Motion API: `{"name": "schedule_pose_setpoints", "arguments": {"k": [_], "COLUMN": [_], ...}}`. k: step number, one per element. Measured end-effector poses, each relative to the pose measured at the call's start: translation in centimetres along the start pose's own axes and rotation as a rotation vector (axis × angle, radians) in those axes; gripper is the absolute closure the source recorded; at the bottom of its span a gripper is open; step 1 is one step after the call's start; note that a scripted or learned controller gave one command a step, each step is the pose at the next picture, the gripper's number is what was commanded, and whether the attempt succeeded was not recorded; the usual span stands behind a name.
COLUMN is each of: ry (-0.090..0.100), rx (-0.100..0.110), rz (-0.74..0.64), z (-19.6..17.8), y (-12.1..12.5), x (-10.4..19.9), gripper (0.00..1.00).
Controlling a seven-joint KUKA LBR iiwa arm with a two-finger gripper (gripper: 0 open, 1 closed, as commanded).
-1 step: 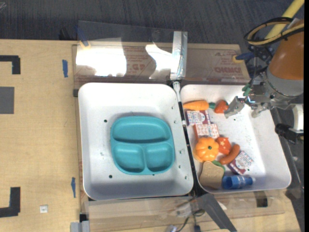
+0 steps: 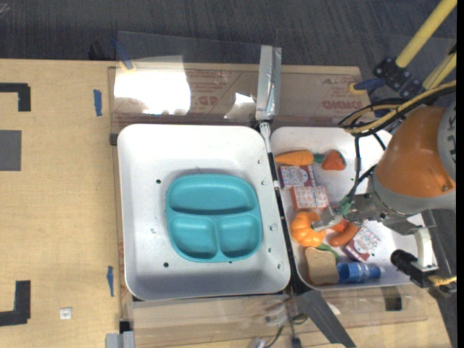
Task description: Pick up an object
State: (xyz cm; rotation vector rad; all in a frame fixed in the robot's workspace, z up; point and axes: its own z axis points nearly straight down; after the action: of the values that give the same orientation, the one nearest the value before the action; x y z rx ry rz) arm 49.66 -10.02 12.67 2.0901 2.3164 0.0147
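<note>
Orange toy pepper [image 2: 307, 227] beside jaws [image 2: 339, 216], right bin [image 2: 319, 281].

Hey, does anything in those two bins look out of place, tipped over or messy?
Nothing looks spilled or broken. The right bin is simply crowded: toy carrot, small orange pumpkin, blue bottle lying on its side and other items are jumbled together. The left bin holds a teal divided plate, sitting flat.
</note>
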Motion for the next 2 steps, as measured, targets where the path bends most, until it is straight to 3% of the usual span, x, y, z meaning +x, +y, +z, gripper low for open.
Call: {"name": "schedule_pose_setpoints", "arguments": {"k": [1, 2], "ry": [0.002, 0.011], "rx": [-0.036, 0.011], "rz": [-0.010, -0.040], "z": [1.7, -6.1], "y": [6.8, 8.9], "x": [-0.9, 5.8], "gripper": [0.00, 0.00]}}
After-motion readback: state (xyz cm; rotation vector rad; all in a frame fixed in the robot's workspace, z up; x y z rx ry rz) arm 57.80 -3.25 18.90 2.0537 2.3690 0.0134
